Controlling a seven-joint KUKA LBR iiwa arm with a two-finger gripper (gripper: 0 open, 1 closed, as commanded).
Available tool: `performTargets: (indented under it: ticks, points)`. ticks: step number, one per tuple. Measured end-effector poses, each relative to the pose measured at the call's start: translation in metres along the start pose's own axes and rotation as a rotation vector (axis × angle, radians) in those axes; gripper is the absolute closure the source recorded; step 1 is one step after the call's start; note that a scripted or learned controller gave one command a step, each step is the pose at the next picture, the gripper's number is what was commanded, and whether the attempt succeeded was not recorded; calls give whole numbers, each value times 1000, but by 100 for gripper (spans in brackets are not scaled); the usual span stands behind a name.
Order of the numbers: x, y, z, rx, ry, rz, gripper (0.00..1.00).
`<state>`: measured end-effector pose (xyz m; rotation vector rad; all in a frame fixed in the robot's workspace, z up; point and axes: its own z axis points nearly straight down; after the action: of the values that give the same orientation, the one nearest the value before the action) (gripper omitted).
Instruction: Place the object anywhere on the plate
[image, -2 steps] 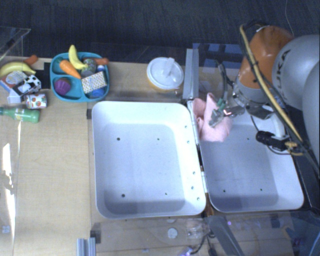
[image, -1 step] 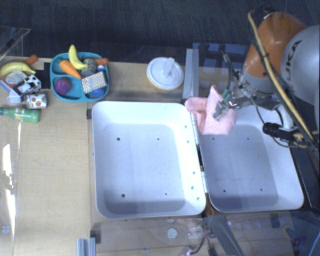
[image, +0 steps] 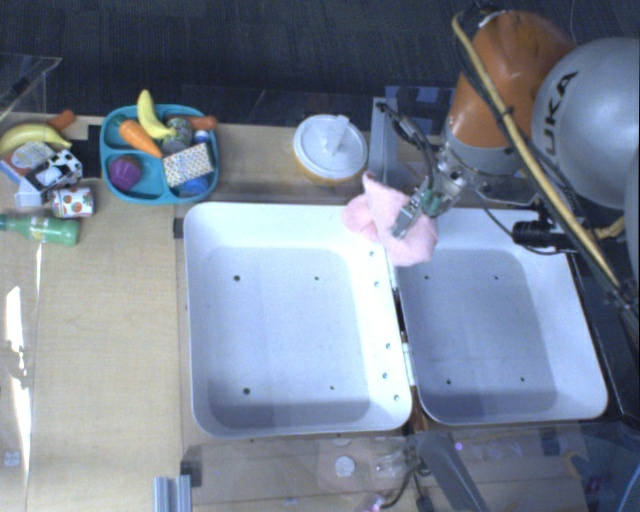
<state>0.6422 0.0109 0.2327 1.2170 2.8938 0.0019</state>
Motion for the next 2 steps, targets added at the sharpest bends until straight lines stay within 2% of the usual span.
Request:
performTargets:
  ticks: [1, 2]
  points:
    - [31, 45, -6, -3, -2, -402, 100]
    - [64, 78, 7, -3, -1, -801, 100]
